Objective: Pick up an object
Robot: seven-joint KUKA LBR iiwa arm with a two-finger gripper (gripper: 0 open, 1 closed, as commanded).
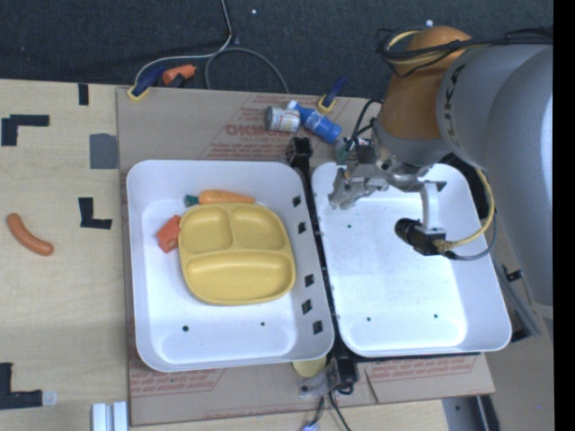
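A yellow divided plate (238, 254) lies in the left bin (153, 330). An orange carrot (225, 197) lies along the plate's far edge. A small red-orange piece (168, 233) rests against the plate's left side, with a bit of green just above it. My gripper (347, 192) hangs over the far left corner of the right bin (422, 330), close to the wall between the bins. It is well apart from the plate and the carrot. Nothing shows beneath it but white bin floor.
A sausage-shaped toy (29, 234) lies on the wooden bench far to the left. A blue and white bottle (305, 119) lies on the cardboard behind the bins. An orange-handled clamp (178, 74) sits at the back left. A black cable fitting (420, 235) hangs from the arm over the right bin.
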